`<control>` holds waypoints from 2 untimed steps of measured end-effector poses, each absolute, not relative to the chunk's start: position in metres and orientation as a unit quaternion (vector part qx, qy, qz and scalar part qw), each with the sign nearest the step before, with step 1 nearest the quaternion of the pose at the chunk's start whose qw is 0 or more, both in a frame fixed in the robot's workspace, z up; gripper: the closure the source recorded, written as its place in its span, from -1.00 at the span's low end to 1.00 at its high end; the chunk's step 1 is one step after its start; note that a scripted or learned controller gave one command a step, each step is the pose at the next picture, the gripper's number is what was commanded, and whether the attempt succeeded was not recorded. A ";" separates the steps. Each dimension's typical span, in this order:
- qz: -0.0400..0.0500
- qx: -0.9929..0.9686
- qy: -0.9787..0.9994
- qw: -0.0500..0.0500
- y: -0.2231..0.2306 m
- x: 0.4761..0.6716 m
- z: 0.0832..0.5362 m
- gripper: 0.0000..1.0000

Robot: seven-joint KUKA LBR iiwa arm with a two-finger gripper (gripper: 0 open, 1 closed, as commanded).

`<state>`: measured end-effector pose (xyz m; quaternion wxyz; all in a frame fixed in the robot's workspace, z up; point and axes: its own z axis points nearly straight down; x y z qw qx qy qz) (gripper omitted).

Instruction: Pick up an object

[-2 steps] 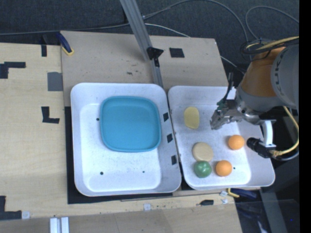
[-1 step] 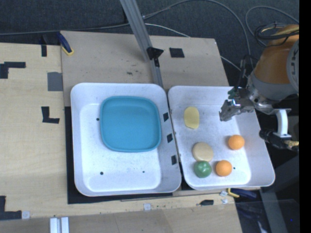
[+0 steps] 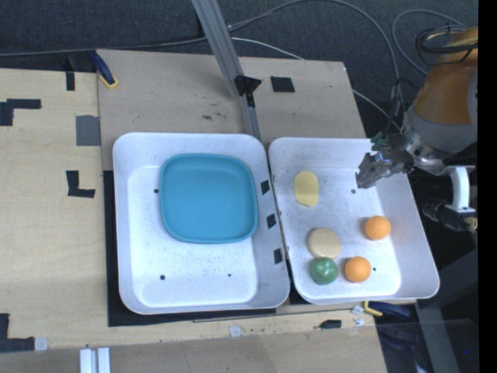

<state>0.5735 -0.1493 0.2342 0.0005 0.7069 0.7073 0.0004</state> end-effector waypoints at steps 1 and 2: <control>0.000 0.706 0.708 -0.001 -0.106 0.567 0.230 1.00; 0.000 0.706 0.709 -0.001 -0.053 0.542 0.229 1.00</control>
